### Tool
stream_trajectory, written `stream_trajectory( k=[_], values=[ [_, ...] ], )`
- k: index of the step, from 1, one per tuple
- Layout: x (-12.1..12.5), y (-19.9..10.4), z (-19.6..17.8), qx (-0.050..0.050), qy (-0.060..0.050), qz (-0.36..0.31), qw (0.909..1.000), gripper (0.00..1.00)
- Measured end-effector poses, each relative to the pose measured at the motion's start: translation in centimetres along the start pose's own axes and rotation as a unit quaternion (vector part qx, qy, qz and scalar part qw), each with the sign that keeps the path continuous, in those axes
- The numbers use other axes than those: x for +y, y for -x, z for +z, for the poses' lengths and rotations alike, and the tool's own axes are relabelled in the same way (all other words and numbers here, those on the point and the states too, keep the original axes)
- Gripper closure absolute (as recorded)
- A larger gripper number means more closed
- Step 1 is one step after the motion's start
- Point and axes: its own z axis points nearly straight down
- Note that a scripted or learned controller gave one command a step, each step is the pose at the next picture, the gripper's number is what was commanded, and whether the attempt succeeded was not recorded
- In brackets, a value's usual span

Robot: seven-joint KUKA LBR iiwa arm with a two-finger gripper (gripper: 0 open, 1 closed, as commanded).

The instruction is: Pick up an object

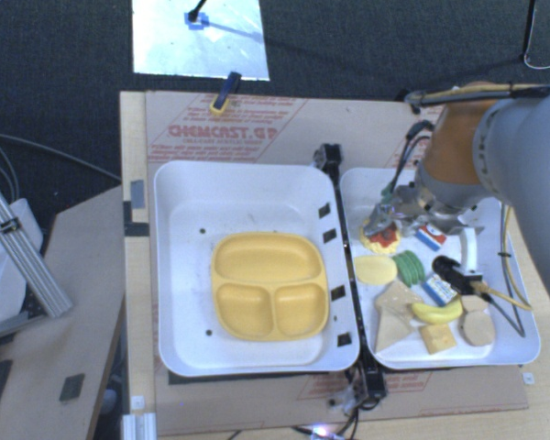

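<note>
End effector (385,220) hangs over the red-and-yellow toy (382,239) in the right bin (518,342); I cannot tell its state. Toy looks light, stiff, small; I'd pinch across its middle.

Two shallow white bins (247,180) of smooth plastic with a slight sheen, on a matt brown board (229,128) printed in red. Matt yellow plastic tray (269,285), smooth, in the left bin. At 12 o'clock, a dull reflective metal sheet (198,26). At 3 o'clock, arm (522,145) with smooth grey shell and satin orange band (451,147). Surrounding floor (55,62) dark, rough-textured.
</note>
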Motion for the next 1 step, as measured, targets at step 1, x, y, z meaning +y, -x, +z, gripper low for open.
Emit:
stream_trajectory(
  k=[1],
  values=[
    [-2.11, -4.87, -9.42, 0.001, 0.001, -0.002, 1.0000, 1.00]
  ],
)
